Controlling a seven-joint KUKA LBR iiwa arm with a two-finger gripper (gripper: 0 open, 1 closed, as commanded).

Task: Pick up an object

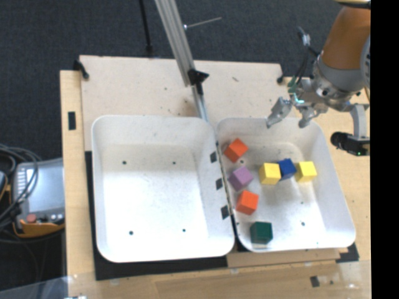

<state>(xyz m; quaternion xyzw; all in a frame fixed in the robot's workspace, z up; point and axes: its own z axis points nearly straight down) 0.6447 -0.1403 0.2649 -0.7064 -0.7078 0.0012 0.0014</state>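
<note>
Grey metal end effector (291, 114) spread wide, holding nothing — above right bin (333, 195) far rim; matte cubes below, blue cube (287, 167) partly hidden.

Arm (349, 36) cut off at the top-right edge — grey box (37, 192) cropped at left.

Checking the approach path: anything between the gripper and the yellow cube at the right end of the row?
Nothing visible. The gripper hangs open above the right bin's far rim; bare bin floor lies between it and that yellow cube. A blue cube touches its left side.
</note>
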